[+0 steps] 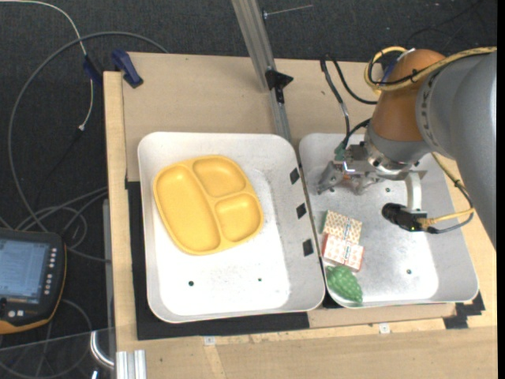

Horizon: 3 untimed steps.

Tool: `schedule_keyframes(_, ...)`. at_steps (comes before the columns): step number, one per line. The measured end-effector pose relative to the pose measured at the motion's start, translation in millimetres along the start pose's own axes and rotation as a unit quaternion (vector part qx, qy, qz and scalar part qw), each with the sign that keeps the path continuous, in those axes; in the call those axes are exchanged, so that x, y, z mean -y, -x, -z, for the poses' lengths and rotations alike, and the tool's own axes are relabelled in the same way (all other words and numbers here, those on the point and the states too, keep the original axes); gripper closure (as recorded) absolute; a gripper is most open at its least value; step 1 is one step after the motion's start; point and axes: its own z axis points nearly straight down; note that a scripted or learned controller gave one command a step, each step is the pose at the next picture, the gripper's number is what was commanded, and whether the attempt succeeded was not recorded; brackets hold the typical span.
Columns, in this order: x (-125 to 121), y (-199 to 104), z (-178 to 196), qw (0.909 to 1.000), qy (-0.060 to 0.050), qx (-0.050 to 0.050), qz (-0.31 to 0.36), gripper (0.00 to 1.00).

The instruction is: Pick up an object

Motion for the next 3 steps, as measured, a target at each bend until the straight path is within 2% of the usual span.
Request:
schedule_keyframes(1,-2,0,14,1.0,0.003,0.0,0.0,1.0)
schedule_keyframes(3,-8,-5,142,1.0,0.008,0.001,0.001,1.0)
